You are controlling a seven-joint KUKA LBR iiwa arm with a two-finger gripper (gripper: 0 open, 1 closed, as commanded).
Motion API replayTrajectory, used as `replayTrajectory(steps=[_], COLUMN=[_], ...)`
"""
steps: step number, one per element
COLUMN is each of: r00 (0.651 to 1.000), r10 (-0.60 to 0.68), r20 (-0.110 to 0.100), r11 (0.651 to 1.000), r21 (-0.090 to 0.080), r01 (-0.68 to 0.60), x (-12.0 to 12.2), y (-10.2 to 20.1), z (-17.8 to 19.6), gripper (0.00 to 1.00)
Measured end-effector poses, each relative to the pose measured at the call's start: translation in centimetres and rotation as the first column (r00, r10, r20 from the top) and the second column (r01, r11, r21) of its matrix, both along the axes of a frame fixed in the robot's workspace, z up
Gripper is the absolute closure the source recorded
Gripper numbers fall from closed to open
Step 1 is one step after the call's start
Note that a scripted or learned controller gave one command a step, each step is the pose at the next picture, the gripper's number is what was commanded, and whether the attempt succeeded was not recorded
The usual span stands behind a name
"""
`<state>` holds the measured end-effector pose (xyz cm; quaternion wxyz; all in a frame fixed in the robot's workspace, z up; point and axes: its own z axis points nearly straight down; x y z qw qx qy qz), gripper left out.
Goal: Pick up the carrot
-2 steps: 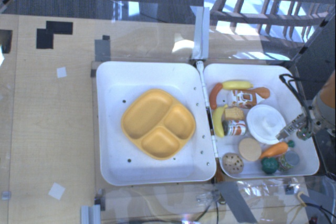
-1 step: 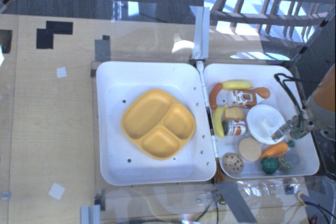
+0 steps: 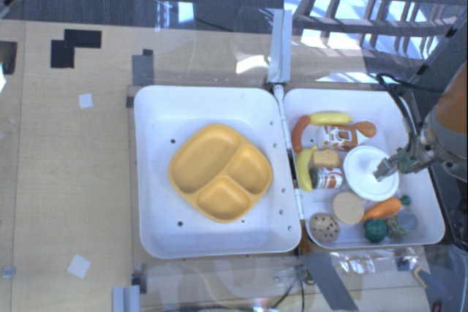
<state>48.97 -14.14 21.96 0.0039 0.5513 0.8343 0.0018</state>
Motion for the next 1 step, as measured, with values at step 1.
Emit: replayTrajectory(steps=[1], r00=[1.000], r10=[-0.001], r20=[-0.002], r11=[1.000], r21=[0.000], r01=[0.001], x=[-0.07], y=[-0.10], z=[-0.09], gripper=[0.00])
